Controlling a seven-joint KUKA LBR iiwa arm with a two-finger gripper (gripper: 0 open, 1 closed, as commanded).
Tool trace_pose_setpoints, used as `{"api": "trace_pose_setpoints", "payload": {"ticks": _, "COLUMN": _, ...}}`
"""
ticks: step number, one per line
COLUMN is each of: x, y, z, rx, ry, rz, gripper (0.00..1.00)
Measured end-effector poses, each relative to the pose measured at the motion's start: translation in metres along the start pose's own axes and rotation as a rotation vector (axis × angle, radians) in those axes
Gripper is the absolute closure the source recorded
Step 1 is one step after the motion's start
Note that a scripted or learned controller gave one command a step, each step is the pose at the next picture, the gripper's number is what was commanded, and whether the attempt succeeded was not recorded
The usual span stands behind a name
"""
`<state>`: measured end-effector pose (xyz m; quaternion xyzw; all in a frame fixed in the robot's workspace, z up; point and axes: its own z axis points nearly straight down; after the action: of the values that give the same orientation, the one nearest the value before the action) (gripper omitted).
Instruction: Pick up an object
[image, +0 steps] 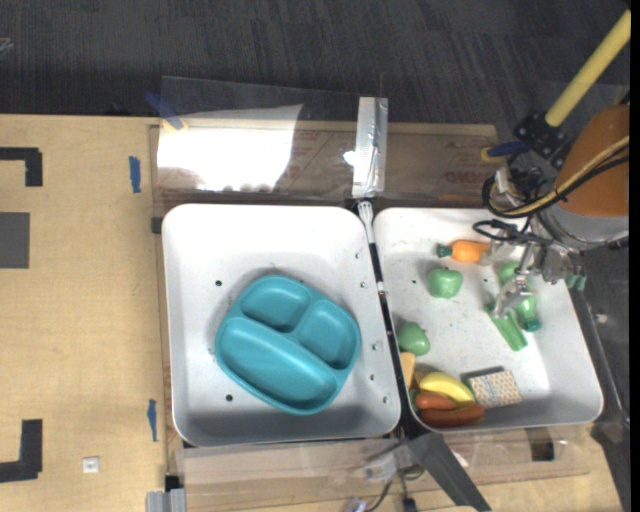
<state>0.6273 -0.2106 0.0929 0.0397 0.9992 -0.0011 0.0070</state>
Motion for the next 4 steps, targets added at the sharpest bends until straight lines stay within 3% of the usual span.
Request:
{"api": "trace_pose_setpoints", "payload": {"ticks": 1, "x": -0.008, "y": 0.078, "z": 0.002, "rx": 0.002, "ry": 0.018, "rz": -0.024, "gripper": 0.0}}
{"api": "trace_pose_setpoints", "payload": {"ticks": 2, "x": -0.006, "y": 0.078, "z": 0.003, "rx": 0.002, "ry": 0.007, "rz": -0.181, "gripper": 0.0}}
{"api": "trace_pose_setpoints", "payload": {"ticks": 3, "x": 0.006, "y": 0.108, "z": 0.002, "rx": 0.004, "ry": 0.008, "rz": 0.008, "gripper": 0.0}}
{"api": "trace_pose_setpoints", "payload": {"ticks": 4, "x": -0.004, "y": 0.037, "z": -0.089, "rx": 0.003, "ry": -0.003, "rz": -0.082, "gripper": 0.0}}
